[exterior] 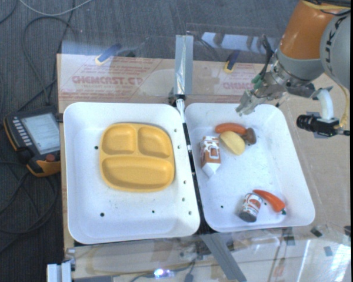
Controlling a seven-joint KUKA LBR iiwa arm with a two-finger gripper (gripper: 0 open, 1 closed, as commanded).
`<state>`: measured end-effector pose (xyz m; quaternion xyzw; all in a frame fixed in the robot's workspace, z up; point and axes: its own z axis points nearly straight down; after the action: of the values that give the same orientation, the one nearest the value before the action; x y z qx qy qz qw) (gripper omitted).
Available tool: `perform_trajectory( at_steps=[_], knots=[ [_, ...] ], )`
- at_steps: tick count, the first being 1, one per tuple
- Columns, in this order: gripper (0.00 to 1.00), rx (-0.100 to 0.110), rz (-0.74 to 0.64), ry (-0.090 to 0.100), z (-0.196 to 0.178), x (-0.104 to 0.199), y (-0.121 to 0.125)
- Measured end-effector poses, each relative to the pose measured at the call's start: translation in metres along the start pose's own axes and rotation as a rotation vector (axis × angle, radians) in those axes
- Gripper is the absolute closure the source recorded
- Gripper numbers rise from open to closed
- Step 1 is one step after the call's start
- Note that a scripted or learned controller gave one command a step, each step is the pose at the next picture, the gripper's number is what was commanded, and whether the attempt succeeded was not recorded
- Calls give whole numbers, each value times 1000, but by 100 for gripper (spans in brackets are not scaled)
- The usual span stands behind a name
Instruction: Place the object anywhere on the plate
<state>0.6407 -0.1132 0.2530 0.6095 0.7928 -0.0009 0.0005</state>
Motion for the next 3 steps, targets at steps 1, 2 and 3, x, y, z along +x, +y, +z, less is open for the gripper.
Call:
perform_trajectory(
  at_steps=[1, 2, 3],
  knots=[
    [100, 1, -32, -2, 32, -43, 10],
    [100, 0, -33, -6, 23, -43, 11],
    [100, 0, -34, -9, 13, -43, 12]
  ],
)
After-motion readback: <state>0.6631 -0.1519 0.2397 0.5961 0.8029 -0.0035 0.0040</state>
